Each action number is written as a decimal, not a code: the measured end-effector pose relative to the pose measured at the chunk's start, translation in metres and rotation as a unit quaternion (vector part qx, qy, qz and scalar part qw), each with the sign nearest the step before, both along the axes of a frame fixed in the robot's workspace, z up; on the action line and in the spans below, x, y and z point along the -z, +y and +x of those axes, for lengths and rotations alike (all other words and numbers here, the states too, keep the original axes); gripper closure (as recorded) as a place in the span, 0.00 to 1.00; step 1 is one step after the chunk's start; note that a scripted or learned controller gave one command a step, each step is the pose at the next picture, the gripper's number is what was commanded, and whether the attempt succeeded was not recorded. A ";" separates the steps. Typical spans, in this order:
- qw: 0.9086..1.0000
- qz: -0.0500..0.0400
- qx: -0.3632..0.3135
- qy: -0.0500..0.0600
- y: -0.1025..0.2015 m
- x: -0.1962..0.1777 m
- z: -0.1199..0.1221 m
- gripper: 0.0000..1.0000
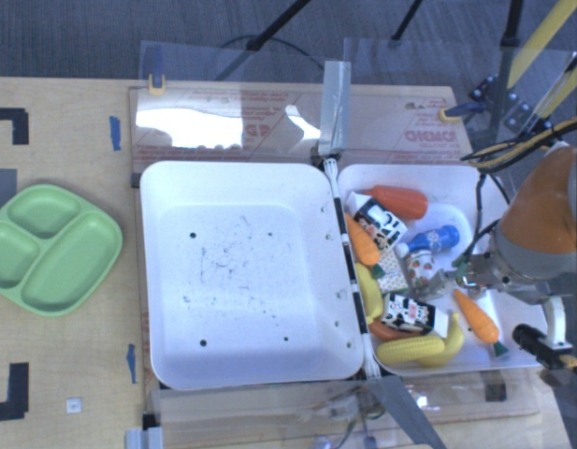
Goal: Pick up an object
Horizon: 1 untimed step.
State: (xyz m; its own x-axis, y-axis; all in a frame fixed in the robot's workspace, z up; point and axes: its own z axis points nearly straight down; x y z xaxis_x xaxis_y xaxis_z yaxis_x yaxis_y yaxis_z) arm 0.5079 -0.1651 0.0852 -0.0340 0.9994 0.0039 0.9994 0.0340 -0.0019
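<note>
The right bin [461,181] holds a heap of toy items. An orange carrot [398,199] lies at the back, with a black-and-white patterned pack [382,224] and a blue bottle [434,239] just in front of it. Nearer the front are a yellow banana [370,293], a black-and-white box [408,314], a yellow corn cob [411,349] and a small carrot [477,318]. My gripper [462,272] is low in the bin's right part, beside the blue bottle and just above the small carrot. The wrist hides its tips.
The left bin [176,195] sits next to the right one, with a hinged rim between them. A green divided plate [50,248] rests on the bench at far left. Clear panels [232,110] and a metal post [335,101] stand behind the bins.
</note>
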 end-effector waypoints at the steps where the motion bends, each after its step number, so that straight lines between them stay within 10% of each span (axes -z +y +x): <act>1: 1.000 0.000 0.001 -0.001 -0.001 -0.008 0.001 1.00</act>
State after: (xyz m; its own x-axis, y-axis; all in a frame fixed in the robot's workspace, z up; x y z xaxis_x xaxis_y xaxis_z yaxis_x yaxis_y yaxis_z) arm 0.5093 -0.1663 0.0932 -0.0324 0.9995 0.0030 0.9995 0.0324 -0.0004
